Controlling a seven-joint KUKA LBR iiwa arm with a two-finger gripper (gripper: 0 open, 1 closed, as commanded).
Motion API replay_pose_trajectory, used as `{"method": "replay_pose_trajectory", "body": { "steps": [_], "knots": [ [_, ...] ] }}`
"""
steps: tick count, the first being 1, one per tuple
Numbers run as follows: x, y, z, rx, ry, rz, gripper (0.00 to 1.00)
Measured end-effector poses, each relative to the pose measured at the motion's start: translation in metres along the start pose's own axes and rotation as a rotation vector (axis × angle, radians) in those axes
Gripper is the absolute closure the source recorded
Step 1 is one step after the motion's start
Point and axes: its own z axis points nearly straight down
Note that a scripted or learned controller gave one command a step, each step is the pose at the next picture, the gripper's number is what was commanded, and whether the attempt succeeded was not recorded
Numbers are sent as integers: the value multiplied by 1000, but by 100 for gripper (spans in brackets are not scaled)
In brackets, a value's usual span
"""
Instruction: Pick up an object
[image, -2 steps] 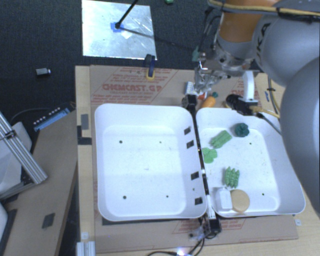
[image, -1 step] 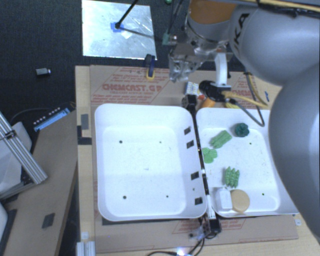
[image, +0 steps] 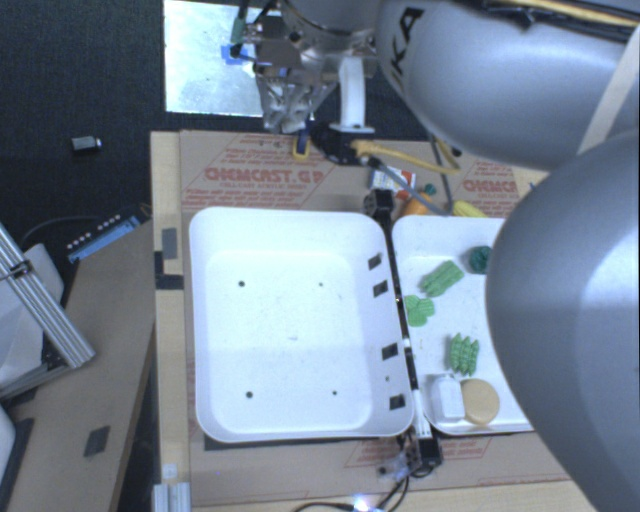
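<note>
My gripper (image: 286, 112) hangs high above the bench, beyond the far rim of the left bin (image: 205, 300), over the cardboard sheet. The right bin (image: 440, 235) holds several objects: a light green piece (image: 442, 276), a smaller green piece (image: 418, 310), a ridged green piece (image: 463, 353), a dark teal object (image: 480, 259), a white block (image: 446, 398) and a tan round object (image: 481, 401). An orange item (image: 410, 206) and a yellow item (image: 466, 210) lie at the right bin's far edge. The grey arm (image: 560, 200) covers the right part of that bin.
A small yellow piece (image: 300, 148) sits just below the gripper on the cardboard (image: 250, 172). Black clips (image: 381, 289) line the divider between the bins. Aluminium framing (image: 40, 320) stands at the left, and a bright floor patch (image: 205, 60) shows at the top.
</note>
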Motion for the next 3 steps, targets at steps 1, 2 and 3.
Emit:
{"method": "replay_pose_trajectory", "body": {
  "steps": [1,2,3],
  "knots": [
    [-68,-8,57,13,-7,17,100],
    [-11,1,3,1,-1,4,100],
    [-51,-67,328,19,-8,13,100]
  ]
}}
